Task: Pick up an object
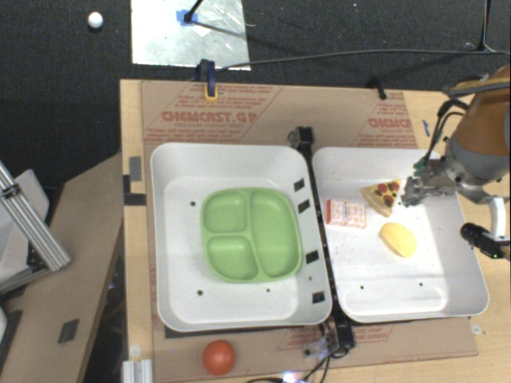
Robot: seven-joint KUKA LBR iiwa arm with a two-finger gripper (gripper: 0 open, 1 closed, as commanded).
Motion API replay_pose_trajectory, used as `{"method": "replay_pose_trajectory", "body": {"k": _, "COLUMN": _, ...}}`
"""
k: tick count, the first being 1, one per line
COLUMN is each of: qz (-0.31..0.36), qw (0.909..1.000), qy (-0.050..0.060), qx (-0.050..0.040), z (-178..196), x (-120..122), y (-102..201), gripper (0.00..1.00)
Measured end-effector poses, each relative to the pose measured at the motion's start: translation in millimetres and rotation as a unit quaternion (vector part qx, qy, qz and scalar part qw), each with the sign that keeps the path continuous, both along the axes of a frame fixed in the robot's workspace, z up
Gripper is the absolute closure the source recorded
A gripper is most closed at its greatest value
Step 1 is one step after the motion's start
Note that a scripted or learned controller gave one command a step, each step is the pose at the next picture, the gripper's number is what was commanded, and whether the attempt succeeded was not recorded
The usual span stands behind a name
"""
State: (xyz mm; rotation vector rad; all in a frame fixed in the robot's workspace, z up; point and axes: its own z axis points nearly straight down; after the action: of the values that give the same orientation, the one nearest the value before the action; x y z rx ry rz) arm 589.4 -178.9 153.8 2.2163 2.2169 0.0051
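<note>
We see the pincer point(413, 191) low in the right white bin point(447, 294), apparently touching the flat pizza-slice toy point(383, 195); we cannot tell its grip state.

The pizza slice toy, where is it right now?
The pizza slice toy lies in the right bin, toward its back, between the red-and-white packet and the gripper, just behind the lemon.
</note>
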Motion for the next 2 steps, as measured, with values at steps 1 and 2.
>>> {"method": "replay_pose_trajectory", "body": {"k": 1, "qz": 0.002, "qw": 1.0000, "qy": 0.000, "qx": 0.0004, "z": 43.8, "x": 0.6, "y": -0.1, "gripper": 1.00}}
{"method": "replay_pose_trajectory", "body": {"k": 2, "qz": 0.003, "qw": 1.0000, "qy": 0.000, "qx": 0.0005, "z": 97.3, "x": -4.1, "y": 7.9, "gripper": 1.00}}
